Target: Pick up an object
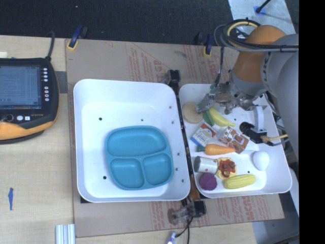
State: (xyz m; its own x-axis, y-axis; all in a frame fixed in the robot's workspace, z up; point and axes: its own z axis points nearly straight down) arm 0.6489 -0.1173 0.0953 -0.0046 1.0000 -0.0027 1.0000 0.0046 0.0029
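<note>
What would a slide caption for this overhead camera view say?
KUKA arm's gripper low over the right bin of toy food, near a banana; the left bin holds a blue divided plate.

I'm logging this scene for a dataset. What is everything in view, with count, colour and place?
Bins: 2, white, side by side on the bench.
Divided plate: 1, light blue, three compartments, in the left bin.
Toy banana: 1, yellow, top of the right bin, under the gripper.
Toy carrot: 1, orange, middle of the right bin.
Toy corn cob: 1, yellow, front of the right bin.
Egg: 1, white, right side of the right bin.
Purple round toy: 1, front left of the right bin.
Round disc: 1, tan, top left corner of the right bin.
Teach pendant: 1, grey and orange, far left.
Arm: 1, grey with orange band, from the right.
Gripper: 1, over the right bin's top.
</note>
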